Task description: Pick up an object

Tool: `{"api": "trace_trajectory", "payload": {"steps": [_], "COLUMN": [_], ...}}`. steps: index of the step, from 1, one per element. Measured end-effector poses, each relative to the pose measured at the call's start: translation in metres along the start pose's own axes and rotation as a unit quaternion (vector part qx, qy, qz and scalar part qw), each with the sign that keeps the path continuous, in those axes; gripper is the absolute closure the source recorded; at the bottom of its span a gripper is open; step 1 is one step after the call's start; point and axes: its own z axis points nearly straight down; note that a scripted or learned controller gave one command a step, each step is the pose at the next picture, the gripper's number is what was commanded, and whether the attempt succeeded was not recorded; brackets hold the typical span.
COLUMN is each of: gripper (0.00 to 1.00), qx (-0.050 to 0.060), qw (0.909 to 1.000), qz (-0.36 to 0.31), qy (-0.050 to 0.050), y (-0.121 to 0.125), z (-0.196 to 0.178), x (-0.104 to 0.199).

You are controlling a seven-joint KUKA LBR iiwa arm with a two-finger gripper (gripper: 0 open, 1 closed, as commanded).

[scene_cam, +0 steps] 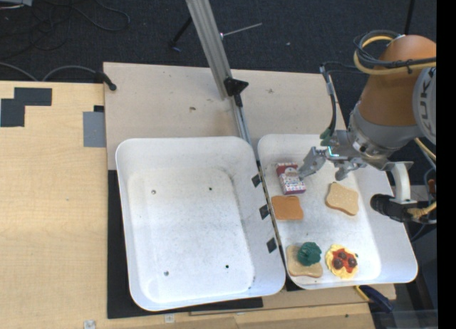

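Observation:
The right bin (pixel 385 249) holds several small items. A red and white box (pixel 290 179) lies near its left wall, with a flat brown slice (pixel 286 209) just below it. A tan bread slice (pixel 343 199) lies in the middle. At the front sit a green lump (pixel 308 253) on another bread piece and a yellow disc with red spots (pixel 342 260). My gripper (pixel 328 168) hangs over the bin's back part, open, its fingers (pixel 311 163) spread apart. One finger points toward the box, the other stands above the bread slice. Nothing is between them.
The left bin (pixel 185 221) lies beside the right one, separated by a divider with black clips (pixel 262 210). A slanted aluminium bar (pixel 214 43) rises behind the bins. The arm's orange band (pixel 399 85) and cables are at the right edge.

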Motion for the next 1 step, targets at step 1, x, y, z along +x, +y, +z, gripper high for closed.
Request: {"api": "trace_trajectory", "payload": {"steps": [1], "gripper": [0.0], "qx": [-0.002], "qw": [1.0], "qz": [0.002], "qy": [0.0], "y": [0.0007], "z": [-0.0022], "x": [-0.0013]}}
